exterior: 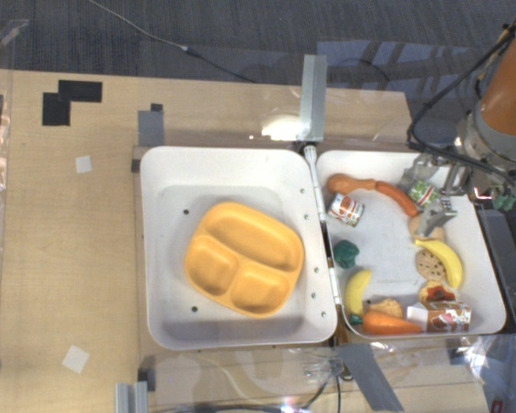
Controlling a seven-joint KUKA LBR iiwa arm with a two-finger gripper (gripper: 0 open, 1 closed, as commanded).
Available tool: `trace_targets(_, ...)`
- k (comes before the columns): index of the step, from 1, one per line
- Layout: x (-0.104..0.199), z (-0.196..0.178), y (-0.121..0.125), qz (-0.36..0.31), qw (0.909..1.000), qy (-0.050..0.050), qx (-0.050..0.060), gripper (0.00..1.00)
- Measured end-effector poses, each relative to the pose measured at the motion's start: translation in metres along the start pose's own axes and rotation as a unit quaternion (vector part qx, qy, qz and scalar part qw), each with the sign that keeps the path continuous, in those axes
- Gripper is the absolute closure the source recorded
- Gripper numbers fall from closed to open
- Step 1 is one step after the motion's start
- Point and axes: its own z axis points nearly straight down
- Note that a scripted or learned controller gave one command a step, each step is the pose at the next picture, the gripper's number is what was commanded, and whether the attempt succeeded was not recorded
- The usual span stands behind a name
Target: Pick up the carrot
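Camera view, read from left to right: the left white bin (pixel 155 256) is bearing a yellow moulded plastic plate (pixel 243 258) with three compartments. Beyond the divider, the right white bin (pixel 490 304) is holding the clutter. The task's thing, an orange tapered toy carrot (pixel 390 323), is lying flat along the near wall, between a small yellow banana (pixel 356 292) and a red-and-white packet (pixel 447 317). I am judging the pick as not yet begun: the carrot is resting on the bin floor, well apart from me. My pincer (pixel 433 219) is hanging over the far right part of the bin, beside an orange curved sausage-like toy (pixel 397 198) and above a larger yellow banana (pixel 442 260). My arm is reaching in from the right, wrist pointing down. I cannot tell the pincer's state; nothing visible is gripped in it.
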Motion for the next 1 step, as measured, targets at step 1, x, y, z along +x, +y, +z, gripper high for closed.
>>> trace_targets(1,0.0455,0.0586,-0.0577,-0.055,0.9985,0.002,0.000,0.00)
